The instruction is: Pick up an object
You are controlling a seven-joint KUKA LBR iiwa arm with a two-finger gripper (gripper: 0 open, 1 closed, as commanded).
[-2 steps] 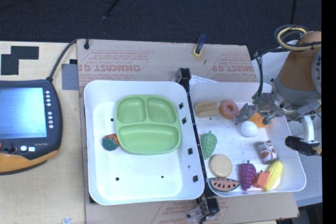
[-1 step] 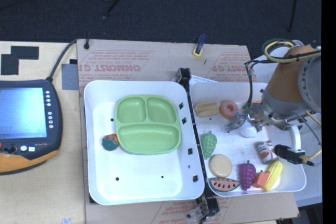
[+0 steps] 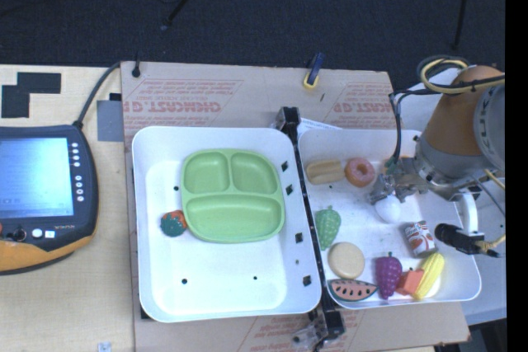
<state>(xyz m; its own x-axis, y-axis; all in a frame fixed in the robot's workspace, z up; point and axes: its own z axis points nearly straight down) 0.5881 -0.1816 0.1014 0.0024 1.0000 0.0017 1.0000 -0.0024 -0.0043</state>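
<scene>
Camera view. My arm reaches in from the right, orange band above the wrist, over the right bin (image 3: 470, 280). My gripper (image 3: 393, 187) sits low at the bin's upper middle; whether it is open or closed I cannot tell, as the wrist body hides it.

Just beside the gripper: a white egg-like object (image 3: 388, 210), directly below it, contact unclear. Donut (image 3: 360, 171) just to its left, bread roll (image 3: 325, 171) beyond that.

Rest of the right bin: green strawberry-shaped toy (image 3: 327, 227) at the left wall, round tan cookie (image 3: 346, 260), watermelon slice (image 3: 353, 289) at the front edge, purple grapes (image 3: 388, 271), a yellow and orange piece (image 3: 423, 276), small can (image 3: 419, 237) lying tilted.

Left bin (image 3: 157, 276): green divided plate (image 3: 232, 196), with a small red and green toy (image 3: 173, 223) touching its left edge.

Teach pendant (image 3: 41, 194) lies on the bench at far left.
</scene>
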